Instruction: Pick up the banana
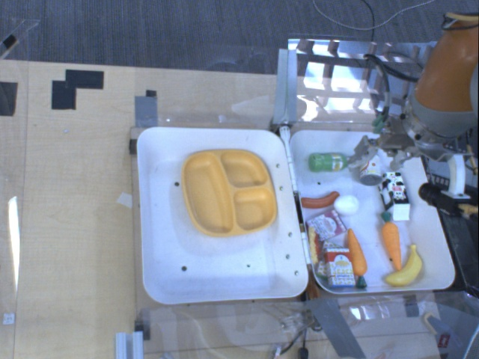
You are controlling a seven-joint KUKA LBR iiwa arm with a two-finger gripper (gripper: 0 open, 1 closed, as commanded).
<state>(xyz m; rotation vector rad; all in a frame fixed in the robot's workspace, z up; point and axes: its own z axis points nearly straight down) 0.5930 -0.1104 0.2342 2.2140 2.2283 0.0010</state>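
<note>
Banana lies in the right bin's near right corner, just beside a carrot. My gripper hangs well apart from it, over the bin's far part near a green bottle; how it stands I cannot tell. The fruit's long axis runs diagonally, stem end up toward the far right. No label is readable.

Bench pale wood-grain, matt; floor dark ribbed carpet, rough; bins white plastic, smooth, slight sheen; tray yellow plastic, matt, moulded; banana yellow, smooth, faintly glossy; carrots orange, smooth plastic look; bottle green, glossy; egg white, shiny; packets printed, glossy wrap; arm orange band glossy, grey casing smooth; frame bare metal, reflective.
</note>
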